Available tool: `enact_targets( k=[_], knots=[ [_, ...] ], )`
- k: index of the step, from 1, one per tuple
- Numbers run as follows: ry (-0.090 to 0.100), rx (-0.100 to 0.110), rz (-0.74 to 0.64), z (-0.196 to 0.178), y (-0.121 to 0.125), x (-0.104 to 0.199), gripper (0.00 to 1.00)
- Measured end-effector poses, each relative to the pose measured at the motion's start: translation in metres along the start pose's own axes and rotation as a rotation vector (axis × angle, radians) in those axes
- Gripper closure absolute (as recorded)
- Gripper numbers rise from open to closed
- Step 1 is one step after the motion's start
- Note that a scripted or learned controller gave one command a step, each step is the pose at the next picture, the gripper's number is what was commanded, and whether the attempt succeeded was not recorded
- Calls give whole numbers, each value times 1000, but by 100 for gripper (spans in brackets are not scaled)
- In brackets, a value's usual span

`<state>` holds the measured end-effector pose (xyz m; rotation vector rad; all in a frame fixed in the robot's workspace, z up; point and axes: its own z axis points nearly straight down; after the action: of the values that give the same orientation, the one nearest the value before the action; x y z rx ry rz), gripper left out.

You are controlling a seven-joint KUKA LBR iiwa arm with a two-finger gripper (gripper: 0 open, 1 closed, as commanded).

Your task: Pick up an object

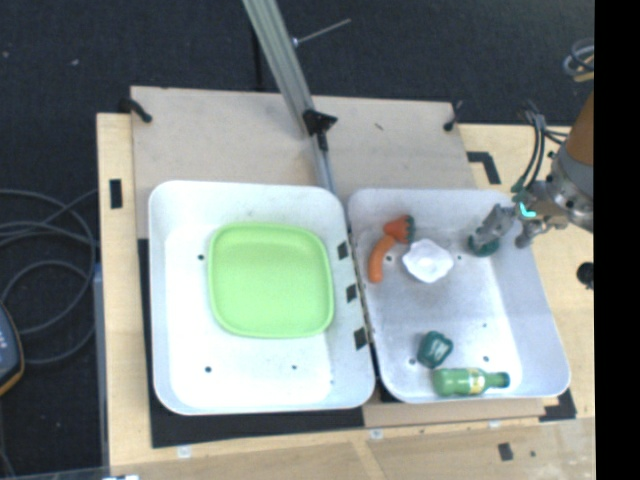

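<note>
Dark carpet surrounds a pale wooden bench (420,138) on which two shallow white bins sit side by side, photographed from above at a slant. Black cables (40,268) loop over the floor at the left of the camera view, and a grey metal pole (285,63) slants down from the top edge to a black clamp behind the bins.

Occupying most of the left bin (180,368) is a square lime-green plate (270,280), lying flat.

Several small items lie scattered in the right bin (530,348). An orange carrot-shaped toy (386,248) rests near the bin's left wall at its far end, and just beside it, to the right, is a crumpled white object (428,261). Toward the near edge, a small dark green object (435,348) sits just above a green bottle (468,379) that lies on its side.

Reaching in from the right, the robot arm places its gripper (488,236) low over the far right part of the right bin. The grey fingers (492,226) point down and to the left, their tips at a small dark teal piece (484,246). Whether the claw is spread or closed cannot be made out from this angle, nor whether anything sits between the fingers. The gripper stands apart from the white object and well apart from the bottle.
</note>
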<state>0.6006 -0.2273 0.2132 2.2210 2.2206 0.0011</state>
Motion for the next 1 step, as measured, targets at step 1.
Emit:
enact_targets(
  k=[1],
  knots=[
    [0, 0, 0, 0, 0, 0, 0]
  ],
)
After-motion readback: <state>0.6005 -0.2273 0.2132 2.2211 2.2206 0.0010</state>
